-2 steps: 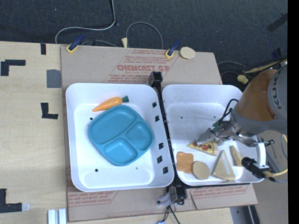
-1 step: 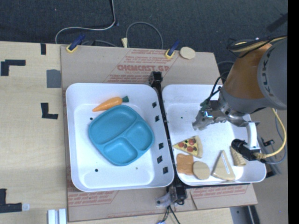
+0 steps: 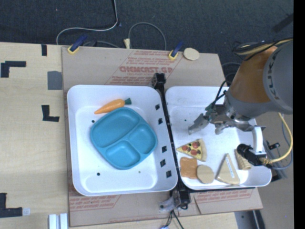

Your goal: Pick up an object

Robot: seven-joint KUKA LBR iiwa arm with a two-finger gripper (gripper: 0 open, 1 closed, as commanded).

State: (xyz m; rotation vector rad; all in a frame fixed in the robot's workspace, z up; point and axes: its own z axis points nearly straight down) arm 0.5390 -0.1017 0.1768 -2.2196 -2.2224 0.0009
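Looking down on two white bins, we start at the bottom right of the frame, where toy food lies along the near wall of the right bin [image 3: 188,104]: a brown toast slice [image 3: 188,167], touching a round tan biscuit [image 3: 206,174], then a pale wedge [image 3: 228,171]. Just above them lies a pizza slice [image 3: 193,149], flat, with its tip pointing left. We judge it the likeliest object to pick. The gripper [image 3: 207,126] hangs just above it in the frame, jaws spread and nothing between them. To do the step well, we judge it should shift toward the bottom of the frame until it is centred over the slice. It should then descend straight and close across the slice's narrow width, because a flat piece gives little edge to catch. The toast sits close below the slice and could be nudged. To the left, the central divider [image 3: 162,128] stands near. In the left bin [image 3: 71,128], well apart, a blue divided plate [image 3: 124,137] fills the middle, with an orange carrot [image 3: 110,106] just above it. Farthest, at the top of the frame, a small tan disc [image 3: 191,54] rests on the cardboard sheet [image 3: 143,66].
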